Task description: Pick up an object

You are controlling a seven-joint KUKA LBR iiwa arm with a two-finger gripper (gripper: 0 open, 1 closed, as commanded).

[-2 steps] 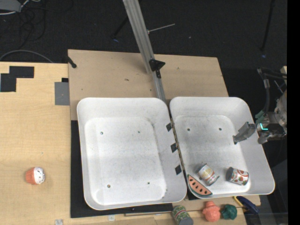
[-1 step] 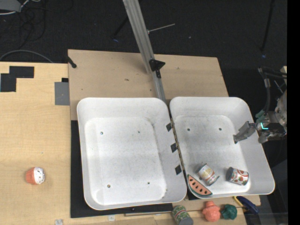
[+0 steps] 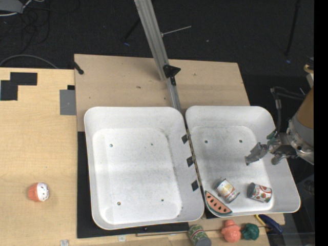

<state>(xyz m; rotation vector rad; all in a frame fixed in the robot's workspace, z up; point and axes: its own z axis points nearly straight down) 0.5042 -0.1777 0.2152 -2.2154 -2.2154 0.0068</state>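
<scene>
Far left on the tabletop (image 3: 36, 137), sat a small orange-and-white ball (image 3: 38, 192). Then the left bin (image 3: 97, 122), white. Over in the right bin (image 3: 230, 114), near the front edge: a watermelon slice (image 3: 218, 203) lying flat, long axis running down toward the right; a small can (image 3: 226, 189) tipped over, pointing up-left; a dark cup (image 3: 259, 192) on its side, long axis left to right. Above them hovered the gripper (image 3: 265, 154), fingers spread apart, holding nothing.
</scene>
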